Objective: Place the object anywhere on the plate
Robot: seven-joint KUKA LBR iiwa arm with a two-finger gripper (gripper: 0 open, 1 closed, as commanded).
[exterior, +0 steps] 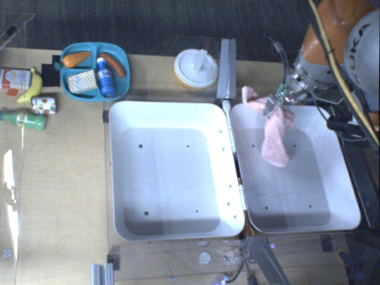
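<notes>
The bench (59, 189) has a pale wooden top, and it carries two shallow white bins side by side, the left bin (172, 168) and the right bin (297, 171), with a grey metal bracket (225, 70) standing at the far end of the gap between them. Behind the bench, along the top of the view, the floor (148, 10) is dark with a carpet-like texture. The light is even and soft, and on the left side a clear panel (10, 183) gives pale reflections over the wood.
</notes>
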